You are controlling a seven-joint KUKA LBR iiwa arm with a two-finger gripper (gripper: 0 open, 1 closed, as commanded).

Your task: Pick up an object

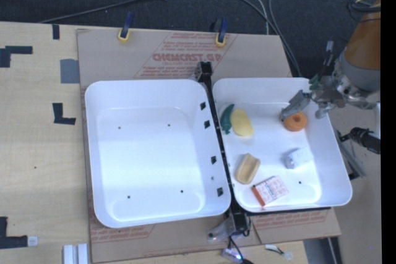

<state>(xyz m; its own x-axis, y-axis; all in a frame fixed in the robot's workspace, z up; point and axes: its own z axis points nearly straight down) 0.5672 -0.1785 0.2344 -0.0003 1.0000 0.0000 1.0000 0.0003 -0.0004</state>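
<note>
My gripper point(305, 112) hangs over the far right part of the right bin point(334, 161), its two fingers spread open. Just below and between the fingertips lies a small orange ring-shaped object point(295, 122) on the bin floor; nothing is held. Other objects lie in the same bin: a yellow lemon-like piece point(242, 123) with a dark green item point(226, 117) against its left side, a tan bread-like piece point(247, 168), a small grey-white block point(296, 158), and a red and white packet point(270, 190) near the front.
The left bin point(99, 133) sits beside the right one, with a black divider strip point(213, 133) between them. Both rest on a cardboard sheet point(179, 55) held by two clamps. Cables run across the dark floor behind.
</note>
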